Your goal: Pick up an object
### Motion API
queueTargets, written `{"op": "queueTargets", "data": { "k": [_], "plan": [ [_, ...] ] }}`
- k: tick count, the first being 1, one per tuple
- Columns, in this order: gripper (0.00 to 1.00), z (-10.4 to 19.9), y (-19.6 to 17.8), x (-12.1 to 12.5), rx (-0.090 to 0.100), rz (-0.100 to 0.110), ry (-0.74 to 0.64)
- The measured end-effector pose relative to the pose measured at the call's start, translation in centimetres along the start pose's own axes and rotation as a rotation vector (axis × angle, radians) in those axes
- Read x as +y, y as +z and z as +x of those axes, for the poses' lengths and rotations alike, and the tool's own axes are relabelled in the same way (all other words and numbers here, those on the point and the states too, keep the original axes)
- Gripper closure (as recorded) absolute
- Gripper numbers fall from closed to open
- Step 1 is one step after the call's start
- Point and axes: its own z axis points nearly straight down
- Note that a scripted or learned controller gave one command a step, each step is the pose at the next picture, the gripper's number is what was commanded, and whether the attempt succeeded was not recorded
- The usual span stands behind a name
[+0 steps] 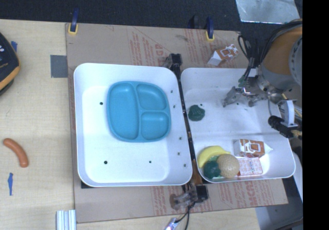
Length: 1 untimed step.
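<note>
Left bin [87, 121]: one blue divided plate [138, 110], flat near the middle. Right bin [216, 82]: dark green lump [196, 113] near the left wall; yellow banana-like piece [209, 154], green piece [211, 170], tan ball [228, 165] and small carton [251, 157] bunched along the near edge. Hand [240, 96] low over the far right part of that bin, well apart from everything; fingers' state impossible to tell.

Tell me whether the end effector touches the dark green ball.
Apart. The camera view shows bare white bin floor between the end effector and the dark green ball.
</note>
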Motion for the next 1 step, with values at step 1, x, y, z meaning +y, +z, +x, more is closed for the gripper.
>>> {"op": "queueTargets", "data": {
  "k": [1],
  "plan": [
    [0.00,3.84,0.05,3.32,0.001,0.002,0.000]
  ]
}}
